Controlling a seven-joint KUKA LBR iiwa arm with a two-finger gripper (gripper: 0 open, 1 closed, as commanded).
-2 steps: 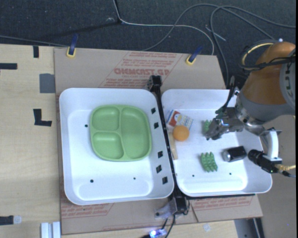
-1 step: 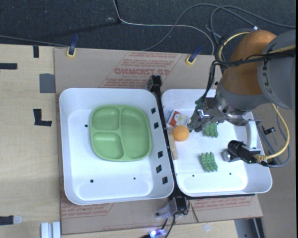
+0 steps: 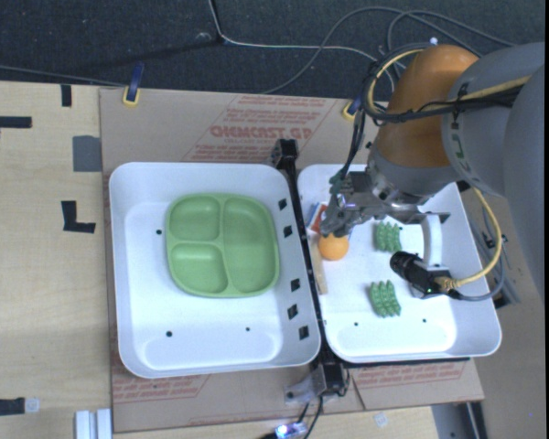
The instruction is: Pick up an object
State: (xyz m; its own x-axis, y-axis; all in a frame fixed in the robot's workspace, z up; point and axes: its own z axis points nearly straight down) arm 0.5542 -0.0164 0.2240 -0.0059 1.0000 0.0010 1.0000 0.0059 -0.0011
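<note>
My gripper hangs over the left part of the right bin, directly above a small orange ball that lies near the divider between the bins. Its dark fingers reach down to the ball's top edge. A red-and-white item peeks out just left of the gripper. Two green ridged blocks lie in the same bin: one to the right of the gripper, the other nearer the front. The grey arm with its orange band covers the back of the right bin.
The left bin holds a green divided plate. A black cable fitting with a yellow cable hangs over the right bin's middle. Black clips run along the divider between the bins. Cardboard lies under both bins.
</note>
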